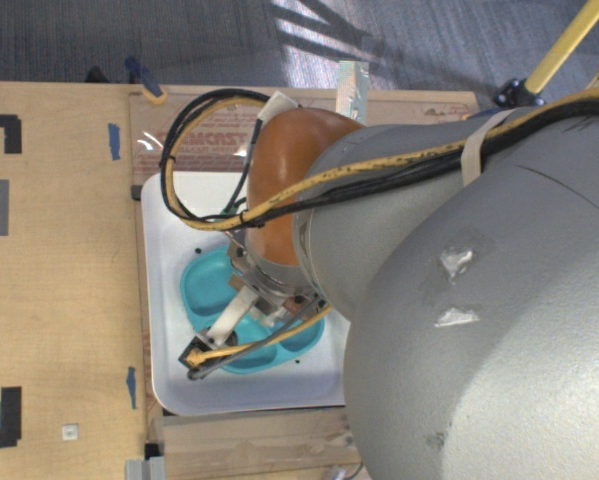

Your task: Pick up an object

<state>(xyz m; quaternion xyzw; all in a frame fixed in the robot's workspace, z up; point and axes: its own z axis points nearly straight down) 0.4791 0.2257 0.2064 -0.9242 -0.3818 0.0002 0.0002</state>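
Well, the end effector (267, 298) hangs low over the teal dish (204, 283), lying toward 6 o'clock in the bin (164, 298); whether it is clenched or released I cannot tell. It should take the dish's rim squarely and lift straight, since walls crowd at 9 and 6 o'clock, with bare floor toward 12.

Bright even light, sharp focus, sm. glare spots on arm (479, 298)

Tan bench (59, 268), white bin (165, 298) resting on it, blue tape strips (114, 140)
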